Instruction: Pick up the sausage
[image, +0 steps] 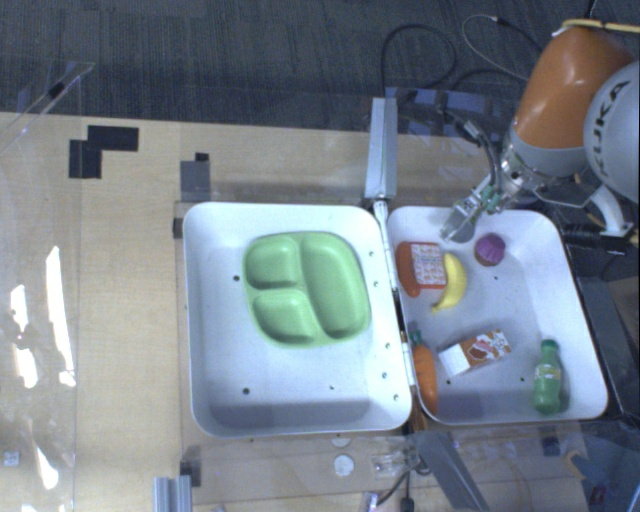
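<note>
The sausage (420, 268) looks like a reddish-orange rounded piece with a printed label. It lies at the upper left of the right bin (575, 300), touching a yellow banana (453, 284). My gripper (462, 224) hangs over the bin's back edge, a little up and to the right of the sausage, and it holds nothing that I can see. Above it the arm's orange band (565, 75) comes in from the right.
The right bin also holds a purple round piece (489, 249), a small carton (476, 352), a green bottle (547, 377) and an orange carrot (426, 378) against its left wall. A green divided plate (305, 286) sits in the left bin (215, 390).
</note>
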